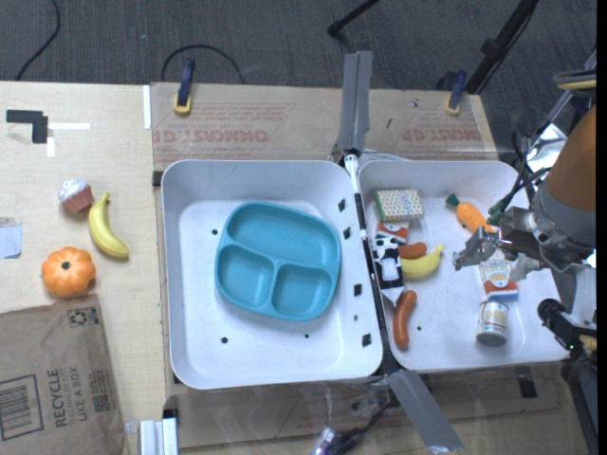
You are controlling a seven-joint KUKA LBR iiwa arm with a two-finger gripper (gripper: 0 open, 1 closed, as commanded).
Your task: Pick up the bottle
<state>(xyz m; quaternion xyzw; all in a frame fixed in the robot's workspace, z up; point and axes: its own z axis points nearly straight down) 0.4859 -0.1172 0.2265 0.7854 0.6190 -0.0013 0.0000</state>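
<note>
The bottle [497,279], white with an orange and blue label, lies in the right bin [446,344], just above a small can [492,321]; the gripper [486,247] hangs over the bottle's upper end and hides it, so contact cannot be made out; whether the claw is wide or closed, I cannot tell; left of the bottle lie a toy banana [422,262] and a sausage [403,317]; the arm [574,188] is cut off at the frame's right.

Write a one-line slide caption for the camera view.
KUKA arm's gripper poised over the bottle in the right bin; blue tray in the left bin.
</note>
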